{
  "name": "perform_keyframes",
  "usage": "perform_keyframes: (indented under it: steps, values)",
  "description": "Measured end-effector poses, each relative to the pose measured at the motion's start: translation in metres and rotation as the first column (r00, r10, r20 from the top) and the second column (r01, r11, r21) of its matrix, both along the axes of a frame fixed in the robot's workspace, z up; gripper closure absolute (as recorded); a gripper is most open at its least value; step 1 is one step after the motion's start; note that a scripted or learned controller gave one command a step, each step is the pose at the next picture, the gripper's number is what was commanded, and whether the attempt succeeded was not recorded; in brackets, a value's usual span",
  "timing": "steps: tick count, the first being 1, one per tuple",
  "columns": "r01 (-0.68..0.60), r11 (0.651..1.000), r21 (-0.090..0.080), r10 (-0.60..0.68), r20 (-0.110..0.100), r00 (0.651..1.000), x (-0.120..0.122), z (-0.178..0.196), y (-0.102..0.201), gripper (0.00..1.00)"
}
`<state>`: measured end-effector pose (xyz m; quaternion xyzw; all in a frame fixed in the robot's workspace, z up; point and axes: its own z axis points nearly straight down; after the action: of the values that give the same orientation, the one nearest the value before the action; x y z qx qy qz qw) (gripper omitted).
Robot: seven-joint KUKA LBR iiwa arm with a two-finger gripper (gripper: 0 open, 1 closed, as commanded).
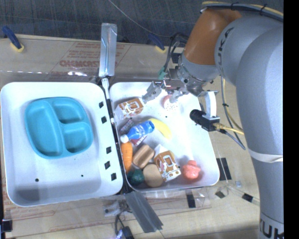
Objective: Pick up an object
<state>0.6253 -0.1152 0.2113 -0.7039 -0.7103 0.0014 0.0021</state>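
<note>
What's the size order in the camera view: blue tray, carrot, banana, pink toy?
1. blue tray, by far the largest.
2. carrot.
3. banana and pink toy look alike in size; I won't rank them.

Gripper [162,91] – bare metal fingers, dull sheen. Arm [249,49] behind it – smooth grey shell, glossy orange band [205,36]. Bin [202,133] beneath gripper – smooth white plastic, faintly glossy. Far left of gripper, blue tray [59,126] – matt plastic. Below-left, bottle [138,131] – shiny plastic, printed label. Bench [65,59] beyond bins – pale wood, matt.
</note>
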Motion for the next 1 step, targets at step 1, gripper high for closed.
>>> perform_keyframes:
  steps: [1]
  values:
    - [-0.103, 0.995, 0.0, 0.103, -0.002, 0.995, -0.0518, -0.0665, -0.0456, 0.0]
